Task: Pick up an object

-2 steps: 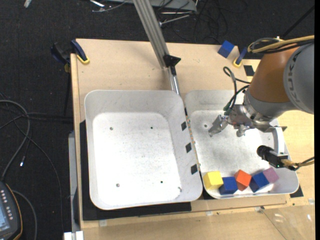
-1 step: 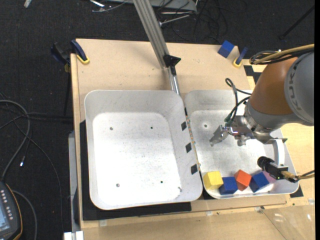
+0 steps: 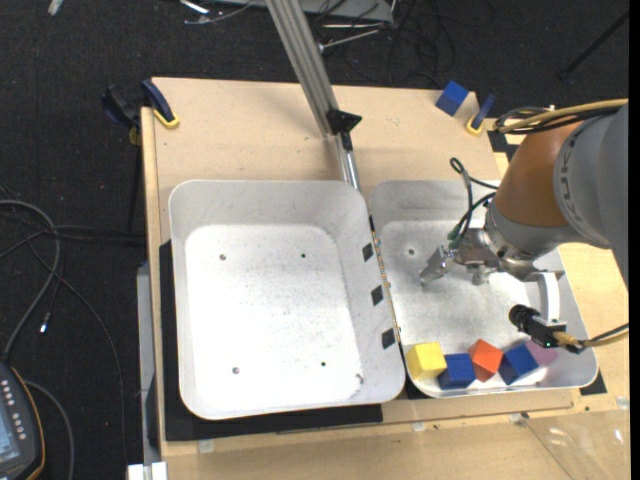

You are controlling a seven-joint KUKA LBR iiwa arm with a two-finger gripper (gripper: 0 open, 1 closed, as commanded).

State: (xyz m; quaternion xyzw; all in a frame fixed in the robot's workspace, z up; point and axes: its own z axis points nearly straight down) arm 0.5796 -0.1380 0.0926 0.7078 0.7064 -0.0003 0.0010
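Note:
Along the front edge of the right bin (image 3: 400,203) lie a yellow block (image 3: 427,358), a blue block (image 3: 458,370), an orange-red block (image 3: 487,357) and a second blue block (image 3: 519,362). A pinkish object (image 3: 541,354) sits partly hidden behind the second blue block. My gripper (image 3: 452,266) hangs over the middle of the right bin, up and behind the blocks and apart from them. Its fingers spread apart, with nothing between them.
The left bin (image 3: 265,298) lies beside the right one, with black clips on the shared rim. A metal pole (image 3: 300,48) slants in from the top. A loose blue block (image 3: 453,96) rests on the bench at the back right, near a clamp.

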